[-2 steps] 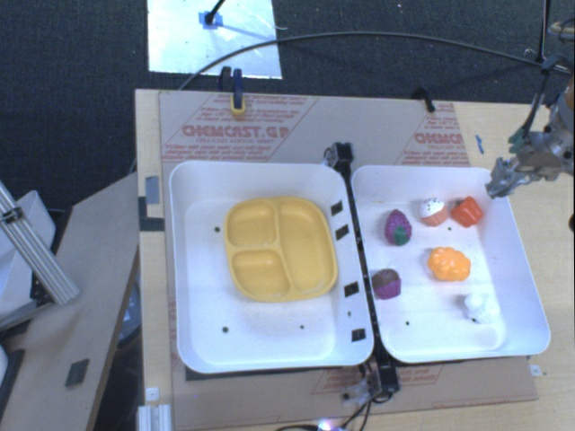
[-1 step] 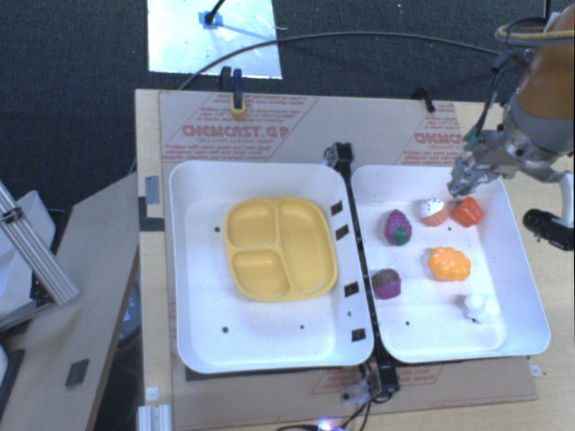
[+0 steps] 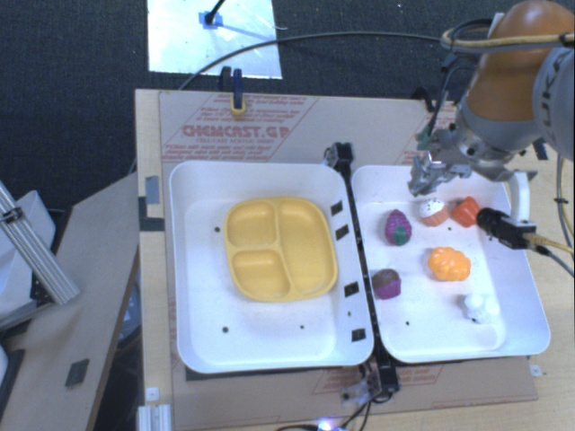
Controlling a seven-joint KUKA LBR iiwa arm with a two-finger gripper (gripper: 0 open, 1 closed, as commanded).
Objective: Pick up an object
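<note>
Gripper point(image 3: 425, 185) hung over right bin point(image 3: 512, 339), far end; finger state cannot be told. Nearest item: white-orange piece point(image 3: 433, 211), just below tip. Descent should be centred on piece, orange block point(image 3: 464, 211) beside it avoided.

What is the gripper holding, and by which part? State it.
Cannot be told. The gripper hangs over the right bin, just beside the small white-and-orange object; no hold is visible.
</note>
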